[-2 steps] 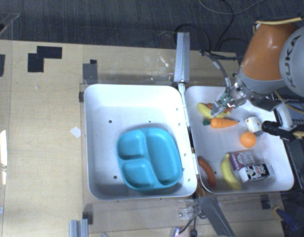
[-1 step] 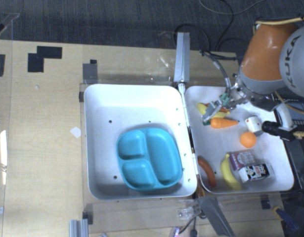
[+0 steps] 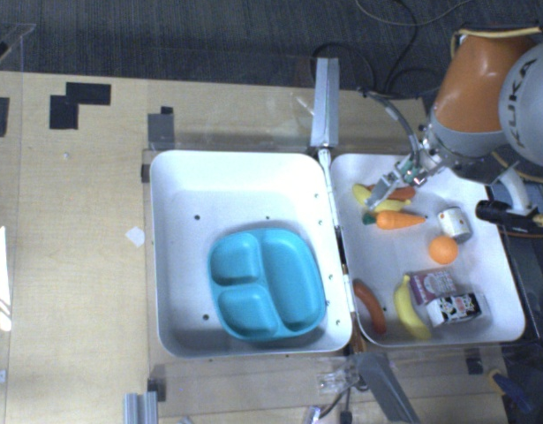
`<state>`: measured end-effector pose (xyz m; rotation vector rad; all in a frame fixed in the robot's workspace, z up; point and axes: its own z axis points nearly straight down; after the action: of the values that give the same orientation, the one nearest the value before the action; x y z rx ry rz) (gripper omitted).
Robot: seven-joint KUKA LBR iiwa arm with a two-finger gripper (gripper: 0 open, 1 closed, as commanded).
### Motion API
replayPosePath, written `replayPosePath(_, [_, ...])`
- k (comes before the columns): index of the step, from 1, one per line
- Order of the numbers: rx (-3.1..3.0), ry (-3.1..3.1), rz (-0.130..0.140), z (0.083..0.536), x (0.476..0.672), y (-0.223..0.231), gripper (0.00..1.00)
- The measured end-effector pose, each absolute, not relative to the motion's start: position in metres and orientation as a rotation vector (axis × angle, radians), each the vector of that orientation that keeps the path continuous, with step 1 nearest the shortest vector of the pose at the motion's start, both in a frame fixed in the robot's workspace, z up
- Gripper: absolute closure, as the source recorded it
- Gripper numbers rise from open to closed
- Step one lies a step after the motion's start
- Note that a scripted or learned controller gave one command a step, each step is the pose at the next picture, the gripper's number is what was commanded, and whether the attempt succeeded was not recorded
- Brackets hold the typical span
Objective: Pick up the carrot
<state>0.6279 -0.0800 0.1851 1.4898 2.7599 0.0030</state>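
Observation:
The carrot (image 3: 400,221) lies on its side in the upper left part of the right bin (image 3: 492,276), its tip pointing right. A yellow item (image 3: 380,205) touches it from above. My gripper (image 3: 385,190) reaches down from the upper right and hovers just above and left of the carrot, over the yellow item. From this angle nothing can be made out between its tips, and the carrot rests on the bin floor.
The right bin also holds a silver can (image 3: 454,223), an orange ball (image 3: 443,250), a purple-and-white carton (image 3: 444,298), a banana (image 3: 411,307) and a red sausage (image 3: 370,306). A blue divided plate (image 3: 267,281) sits in the left bin (image 3: 178,237). A metal divider post (image 3: 325,104) stands between the bins.

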Motion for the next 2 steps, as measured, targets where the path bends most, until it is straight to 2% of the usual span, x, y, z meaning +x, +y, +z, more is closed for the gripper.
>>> replayPosePath(1, [1.483,2.758,0.007,0.1951,0.6305,-0.0789,1.0])
replayPosePath(2, [1.484,2.758,0.007,0.1951,0.6305,-0.0789,0.0])
